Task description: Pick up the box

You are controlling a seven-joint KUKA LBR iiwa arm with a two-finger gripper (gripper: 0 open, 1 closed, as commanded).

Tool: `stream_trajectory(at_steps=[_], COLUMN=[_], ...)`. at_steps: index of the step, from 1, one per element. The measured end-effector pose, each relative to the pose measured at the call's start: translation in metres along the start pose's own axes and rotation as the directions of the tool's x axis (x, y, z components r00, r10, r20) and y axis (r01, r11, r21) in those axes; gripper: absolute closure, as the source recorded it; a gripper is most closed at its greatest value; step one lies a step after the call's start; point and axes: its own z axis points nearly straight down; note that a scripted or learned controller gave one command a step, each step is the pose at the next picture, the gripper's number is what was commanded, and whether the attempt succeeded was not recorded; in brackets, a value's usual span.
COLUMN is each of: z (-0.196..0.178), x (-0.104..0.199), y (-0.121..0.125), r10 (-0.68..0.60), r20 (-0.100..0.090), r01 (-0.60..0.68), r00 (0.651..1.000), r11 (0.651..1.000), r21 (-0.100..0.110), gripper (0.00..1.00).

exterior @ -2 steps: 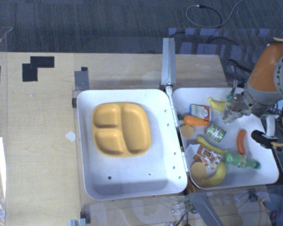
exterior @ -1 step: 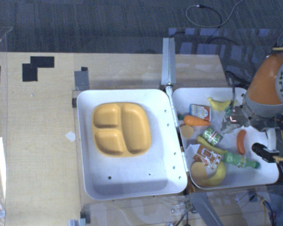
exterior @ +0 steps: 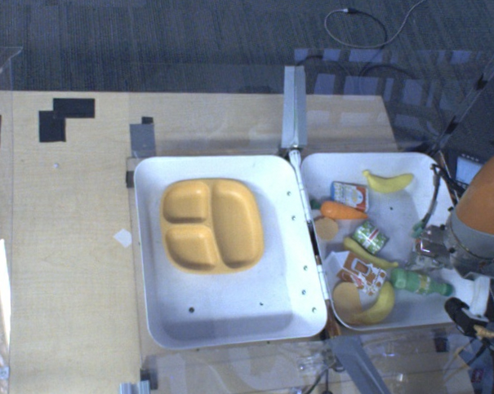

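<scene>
Right bin's (exterior: 425, 164) far-right edge: arm (exterior: 481, 223) overhangs, pincer (exterior: 429, 248) low.

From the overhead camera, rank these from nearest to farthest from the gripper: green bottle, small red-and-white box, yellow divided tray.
Gripper sits at the right bin's right edge.
1. Green bottle: just below the gripper, low in the right bin.
2. Small red-and-white box: upper left part of the right bin.
3. Yellow divided tray: in the left bin, clearly farthest.
</scene>
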Motion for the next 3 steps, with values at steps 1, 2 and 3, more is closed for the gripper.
stream_trajectory(at_steps=[1, 2, 3], z=[0.001, 0.003, 0.006], x=[-0.002, 0.042, 0.068], y=[-0.001, 0.056, 0.153], r10=[0.003, 0.226, 0.218], r20=[0.003, 0.006, 0.008], r01=[-0.003, -0.226, -0.218], r00=[1.000, 0.974, 0.976], r11=[1.000, 0.974, 0.976], r21=[0.001, 0.008, 0.024], gripper=[0.00, 0.00, 0.00])
